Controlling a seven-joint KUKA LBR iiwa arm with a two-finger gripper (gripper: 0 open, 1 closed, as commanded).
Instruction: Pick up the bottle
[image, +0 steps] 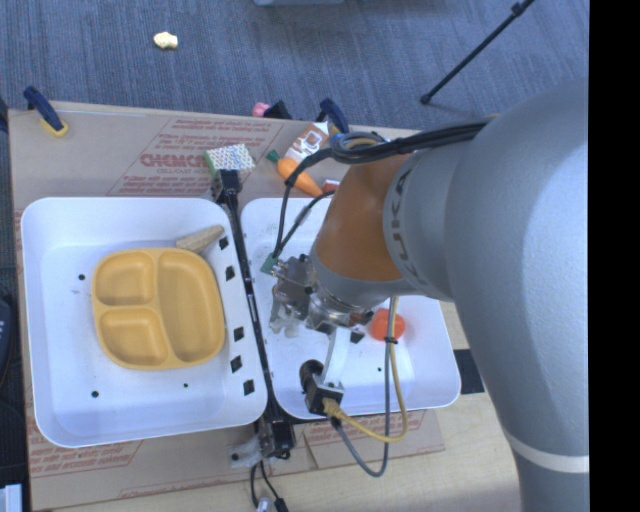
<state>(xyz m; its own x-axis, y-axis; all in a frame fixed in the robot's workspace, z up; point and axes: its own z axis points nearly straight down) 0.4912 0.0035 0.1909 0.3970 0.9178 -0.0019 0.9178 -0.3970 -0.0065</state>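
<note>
The small plastic bottle (305, 150), orange with a white label, lies on its side just past the far edge of the right-hand shallow white bin (440, 385). It rests on the brown cardboard sheet (150, 150) under the bins, and its orange end reaches the bin's far rim. A black cable (340, 150) crosses it and hides part of its body.

It is probably light and fairly stiff. Its smooth, rounded wall is likely slippery, and lying down it could roll away from a touch. The best hold looks to be across the middle of the body, squeezing at right angles to its long axis. The labelled stretch probably gives more friction than the narrower orange end.

The metal two-finger claw (283, 322) hangs inside that bin, close to its left wall and about midway along it. Whether it is open or closed cannot be told. Nothing is visibly held. The bottle is well apart from the claw, beyond the bin's far rim.
</note>
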